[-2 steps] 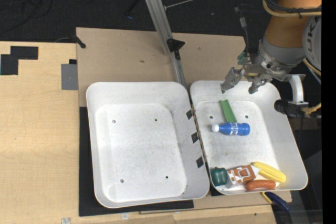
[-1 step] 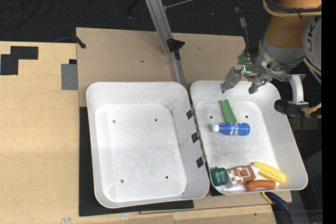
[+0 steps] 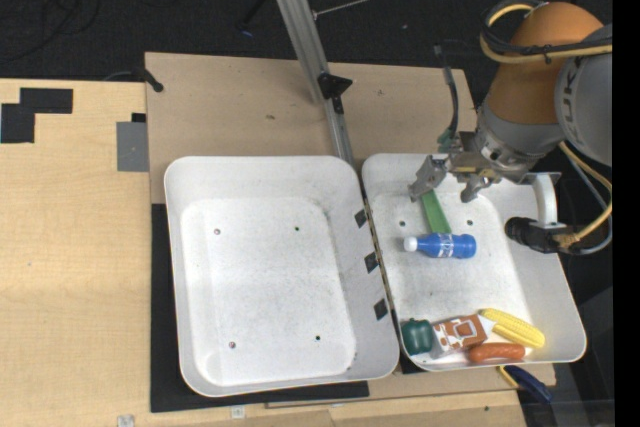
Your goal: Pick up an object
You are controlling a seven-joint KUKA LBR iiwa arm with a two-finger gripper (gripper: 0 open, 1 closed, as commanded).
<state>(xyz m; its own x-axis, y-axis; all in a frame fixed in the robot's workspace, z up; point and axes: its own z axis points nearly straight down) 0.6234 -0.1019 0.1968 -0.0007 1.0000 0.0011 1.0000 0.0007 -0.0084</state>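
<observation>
Plywood bench [image 3: 240, 105] carries two white bins, and beyond it we see dark floor with cables. We find the left bin [image 3: 262, 355] bare white, with wide room inside its rim. At the right bin's [image 3: 560, 315] twelve o'clock edge the gripper [image 3: 447, 183] hangs with fingers spread, nothing between them; a green object [image 3: 434, 213] lies just below. At centre rests a blue bottle [image 3: 441, 246]; crowding the six o'clock rim are a green block [image 3: 416, 336], orange packet [image 3: 460, 332], yellow corn [image 3: 512, 326] and sausage [image 3: 495, 353]
</observation>
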